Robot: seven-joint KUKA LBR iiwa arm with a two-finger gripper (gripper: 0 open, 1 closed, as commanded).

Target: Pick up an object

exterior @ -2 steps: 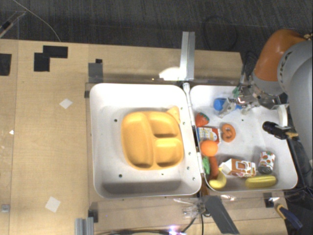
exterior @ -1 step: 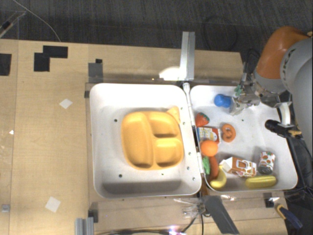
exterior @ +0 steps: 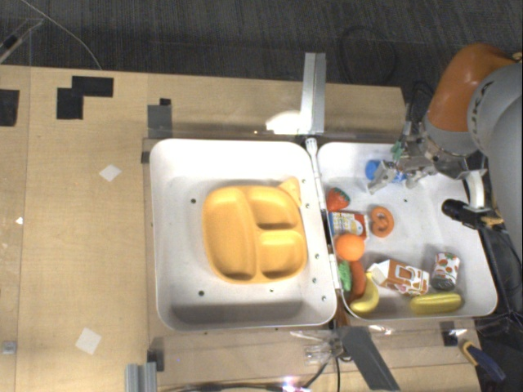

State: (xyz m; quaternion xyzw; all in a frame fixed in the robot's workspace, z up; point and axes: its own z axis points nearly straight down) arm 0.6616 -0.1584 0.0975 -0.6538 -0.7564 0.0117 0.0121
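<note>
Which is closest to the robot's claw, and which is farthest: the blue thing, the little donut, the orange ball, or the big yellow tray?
Measured from the gripper in the camera view:
1. Blue thing, right beside it, top of the right bin.
2. Donut, a bit lower, middle of the right bin.
3. Orange ball, lower still, by the divider.
4. Yellow tray, farthest, in the left bin.

A grey robot arm with rounded casing wears a bright orange band just above its wrist. Below the band, the gripper is a cluster of bare metal parts with small green touches. Black cabling runs behind the gripper, alongside the arm.
</note>
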